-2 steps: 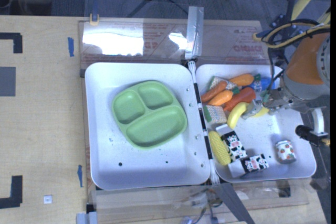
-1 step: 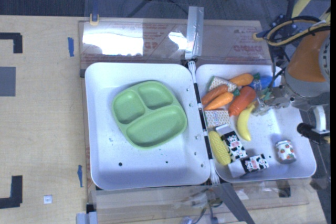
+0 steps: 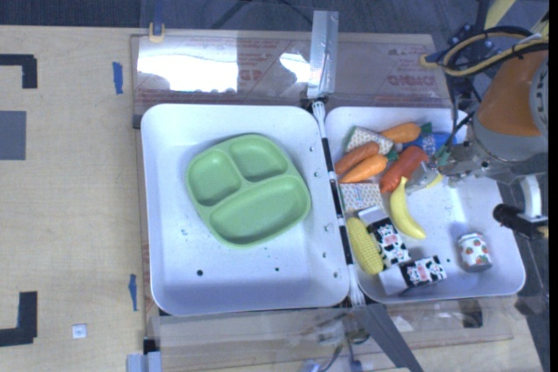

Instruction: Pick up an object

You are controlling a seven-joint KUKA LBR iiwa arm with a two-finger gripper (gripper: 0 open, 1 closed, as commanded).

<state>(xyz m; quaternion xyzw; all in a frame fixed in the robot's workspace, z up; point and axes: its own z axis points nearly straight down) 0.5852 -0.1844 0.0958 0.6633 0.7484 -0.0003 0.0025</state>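
Gripper (image 3: 438, 167) over the toy food in the right bin (image 3: 501, 226).
Its tip meets a red pepper (image 3: 403, 169) beside a banana (image 3: 402, 210); its opening can't be told. No legible writing.

Divided plate (image 3: 249, 188) in left bin (image 3: 166, 274) — toy food (image 3: 384, 205) in right bin (image 3: 501, 253)

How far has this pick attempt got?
Nothing looks lifted: the banana, corn and carrots all lie in the right bin. The gripper is low at the red pepper, whether gripping it is unclear. Grasping and lifting remain. The green plate sits in the left bin.
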